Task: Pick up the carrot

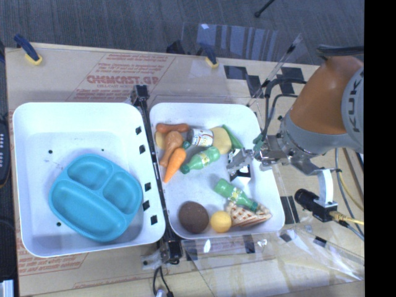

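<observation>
Right bin (185, 111): arm low over right rim, end effector (240, 164) grip unclear; carrot (174, 164) apart.

1. You are looking at a robotics lab, not a kitchen: the food in the right white bin (263, 184) is toy produce.
2. Your counter (93, 73) is covered with printed protective sheeting held by clamps (28, 49).
3. Loose cables (346, 218) and clear plastic shields (235, 42) surround the industrial arm (325, 107).
</observation>
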Robot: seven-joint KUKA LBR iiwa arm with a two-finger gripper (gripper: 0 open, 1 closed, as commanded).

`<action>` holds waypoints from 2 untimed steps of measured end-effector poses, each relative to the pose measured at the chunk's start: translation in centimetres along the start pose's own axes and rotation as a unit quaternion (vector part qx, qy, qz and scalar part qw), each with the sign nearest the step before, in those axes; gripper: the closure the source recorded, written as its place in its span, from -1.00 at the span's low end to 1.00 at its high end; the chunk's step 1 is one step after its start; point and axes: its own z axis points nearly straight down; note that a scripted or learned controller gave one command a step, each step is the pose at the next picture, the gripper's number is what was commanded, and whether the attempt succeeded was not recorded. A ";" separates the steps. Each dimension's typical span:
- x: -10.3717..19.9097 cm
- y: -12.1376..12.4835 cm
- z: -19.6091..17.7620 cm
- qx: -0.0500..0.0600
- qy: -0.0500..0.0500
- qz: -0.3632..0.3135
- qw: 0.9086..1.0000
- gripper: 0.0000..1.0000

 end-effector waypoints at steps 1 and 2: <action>5.2 3.9 8.8 0.004 0.000 0.009 1.000 -1.00; 7.9 8.2 14.1 -0.006 0.003 0.069 0.998 -1.00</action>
